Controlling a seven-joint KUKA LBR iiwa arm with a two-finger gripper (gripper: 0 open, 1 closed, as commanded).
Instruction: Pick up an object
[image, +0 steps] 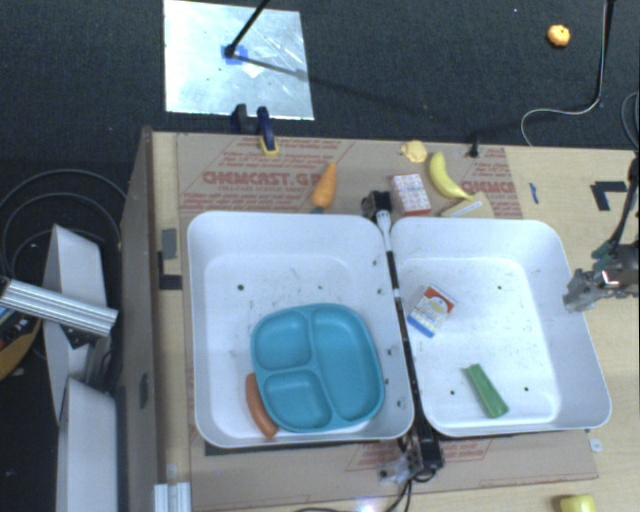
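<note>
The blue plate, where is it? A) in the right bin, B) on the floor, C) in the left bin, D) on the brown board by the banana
C: the blue plate lies in the left bin, with a sausage at its lower left edge.

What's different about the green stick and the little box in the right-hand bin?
The green stick is long, narrow and plain green; the box is shorter, wider, and white with red and blue print. The stick lies near the bin's front edge, the box nearer the middle and the divider. Both lie flat and askew on the floor of the right bin, apart from each other and from the gripper.
</note>
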